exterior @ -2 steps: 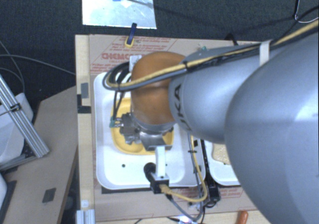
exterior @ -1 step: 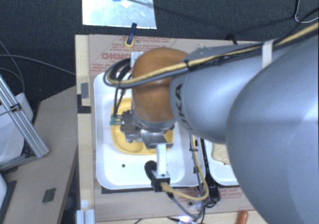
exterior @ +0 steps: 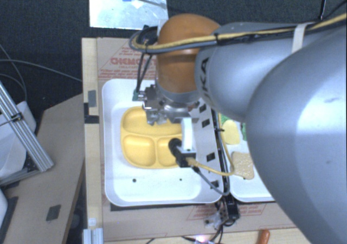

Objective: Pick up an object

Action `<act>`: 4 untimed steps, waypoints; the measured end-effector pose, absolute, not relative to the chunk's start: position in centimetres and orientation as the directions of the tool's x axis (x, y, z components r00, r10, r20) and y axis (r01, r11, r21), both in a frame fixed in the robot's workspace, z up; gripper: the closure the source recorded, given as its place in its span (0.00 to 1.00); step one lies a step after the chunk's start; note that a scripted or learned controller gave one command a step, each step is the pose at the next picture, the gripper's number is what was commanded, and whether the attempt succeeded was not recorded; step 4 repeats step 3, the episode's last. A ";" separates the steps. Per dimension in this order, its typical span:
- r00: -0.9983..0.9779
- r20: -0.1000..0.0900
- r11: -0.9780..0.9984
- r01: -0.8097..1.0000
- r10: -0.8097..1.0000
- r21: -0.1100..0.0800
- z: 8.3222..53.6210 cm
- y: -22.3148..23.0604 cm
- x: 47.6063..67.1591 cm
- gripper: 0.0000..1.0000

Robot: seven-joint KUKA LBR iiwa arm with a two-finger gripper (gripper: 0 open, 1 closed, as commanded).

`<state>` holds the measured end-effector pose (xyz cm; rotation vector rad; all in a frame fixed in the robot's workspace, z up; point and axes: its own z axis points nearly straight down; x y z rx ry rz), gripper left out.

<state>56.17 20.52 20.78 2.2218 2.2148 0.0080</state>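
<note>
From my end, the arm is hogging most of the right half of the frame, reaching in over the left bin. The orange band sits dead center near the top, and the wrist hangs right over the yellow divided tray lying in the middle of that bin. The gripper is down at the tray's upper edge, but the wrist body covers it, so I honestly can't tell whether the pincer is apart, together or clamped on anything. A yellowish cable loops off the wrist toward the lower right. In the right bin I can see a pale yellow object and a tan speckled thing just below it, both partly hidden by the arm.
</note>
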 end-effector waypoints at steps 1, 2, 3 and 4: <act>-0.005 -0.001 0.005 1.000 1.000 -0.003 9.7 23.3 59.3 1.00; -0.007 0.009 0.007 1.000 1.000 0.015 35.3 23.6 52.3 1.00; -0.004 0.008 0.004 1.000 1.000 0.017 48.1 23.4 53.5 1.00; -0.004 0.008 0.004 1.000 1.000 0.017 48.1 23.4 53.5 1.00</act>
